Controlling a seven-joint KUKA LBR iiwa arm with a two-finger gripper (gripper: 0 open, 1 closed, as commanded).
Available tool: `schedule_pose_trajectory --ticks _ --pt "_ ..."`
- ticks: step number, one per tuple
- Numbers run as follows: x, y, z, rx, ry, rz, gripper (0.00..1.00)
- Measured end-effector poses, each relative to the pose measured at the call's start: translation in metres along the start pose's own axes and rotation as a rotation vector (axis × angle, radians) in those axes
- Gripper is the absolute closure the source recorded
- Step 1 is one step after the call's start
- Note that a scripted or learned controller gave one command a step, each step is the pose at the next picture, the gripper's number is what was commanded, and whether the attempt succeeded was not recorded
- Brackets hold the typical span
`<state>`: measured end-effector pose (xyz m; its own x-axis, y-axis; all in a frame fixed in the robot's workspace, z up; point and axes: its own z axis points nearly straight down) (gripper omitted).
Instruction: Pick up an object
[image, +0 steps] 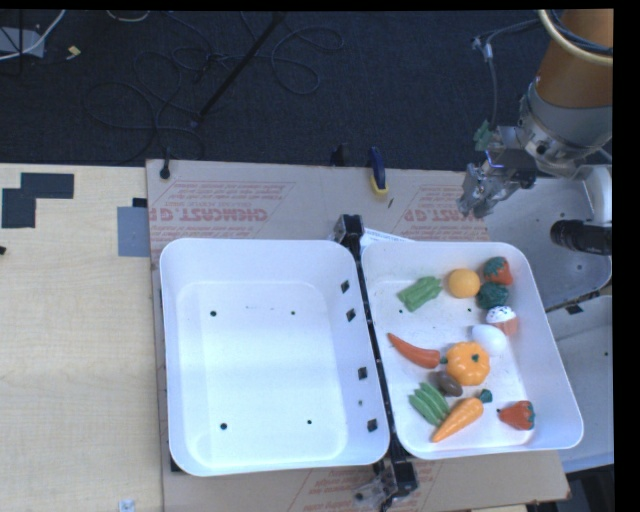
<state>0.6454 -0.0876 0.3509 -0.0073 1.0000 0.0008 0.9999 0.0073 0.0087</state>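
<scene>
You are looking at the claw (484, 196) hanging above the counter (70, 350), outside the far rim of the right bin (555, 345), and it is carrying nothing. How it is set, wide or narrow, cannot be told from this angle.

Everything worth taking is lying below and toward you from the claw, inside that right bin. Nearest to it are sitting the orange ball (462, 283) and the strawberry (496, 270), with the green pepper (420, 293) a little to the side. Farther down the bin from the claw are resting the red chili (414, 350), the small pumpkin (467, 363), the carrot (457, 419) and a second strawberry (517, 414) by the near corner. The left bin (258, 350) is lying well off to the claw's far side.

By my reading, you are watching the approach step; no pick is under way yet. The next move is calling for the arm to travel in over the bin, settle above one item that is standing apart from its neighbours, such as the orange ball, then descend and close.
</scene>
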Motion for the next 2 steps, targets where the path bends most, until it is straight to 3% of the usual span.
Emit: schedule_pose_trajectory --ticks 1,2 --pt "0.033 0.0 -0.148 -0.007 -0.002 0.002 1.0" --pt "0.031 0.0 -0.19 0.006 -0.001 0.003 1.0"
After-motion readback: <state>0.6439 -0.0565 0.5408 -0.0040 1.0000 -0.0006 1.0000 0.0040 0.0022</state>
